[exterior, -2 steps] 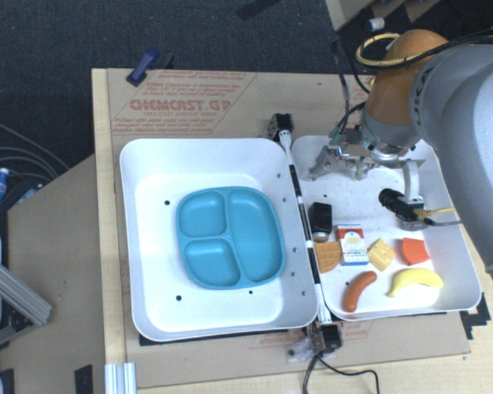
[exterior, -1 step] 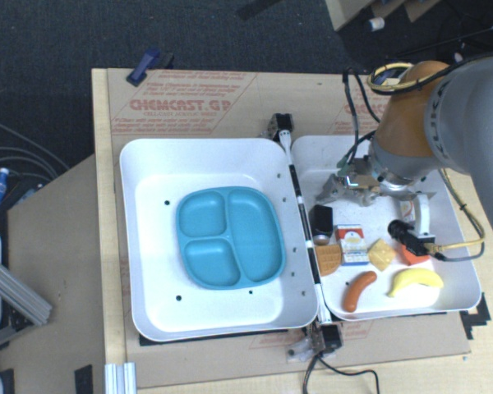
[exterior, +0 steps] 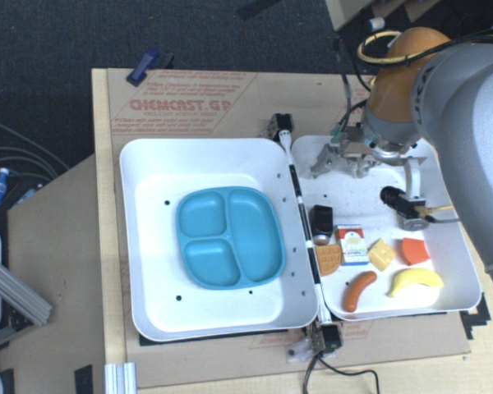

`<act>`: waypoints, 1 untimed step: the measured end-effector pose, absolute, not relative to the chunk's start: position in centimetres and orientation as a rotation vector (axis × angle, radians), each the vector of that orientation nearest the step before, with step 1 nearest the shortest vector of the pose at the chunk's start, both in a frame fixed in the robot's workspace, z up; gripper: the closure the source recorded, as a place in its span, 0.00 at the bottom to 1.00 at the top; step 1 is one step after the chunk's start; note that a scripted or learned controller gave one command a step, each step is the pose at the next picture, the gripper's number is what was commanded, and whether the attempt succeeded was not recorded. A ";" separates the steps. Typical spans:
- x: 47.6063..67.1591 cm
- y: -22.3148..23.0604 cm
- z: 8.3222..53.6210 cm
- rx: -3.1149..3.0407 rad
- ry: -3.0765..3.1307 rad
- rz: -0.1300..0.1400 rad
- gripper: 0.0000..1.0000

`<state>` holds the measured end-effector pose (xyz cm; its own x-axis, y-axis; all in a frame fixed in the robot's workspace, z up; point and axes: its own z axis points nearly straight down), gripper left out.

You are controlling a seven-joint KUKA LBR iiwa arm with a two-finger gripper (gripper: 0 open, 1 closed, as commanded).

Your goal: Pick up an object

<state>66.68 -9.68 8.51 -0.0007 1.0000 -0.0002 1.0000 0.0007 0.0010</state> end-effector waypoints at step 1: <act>59.3 -10.2 8.4 2.224 2.222 -0.002 0.00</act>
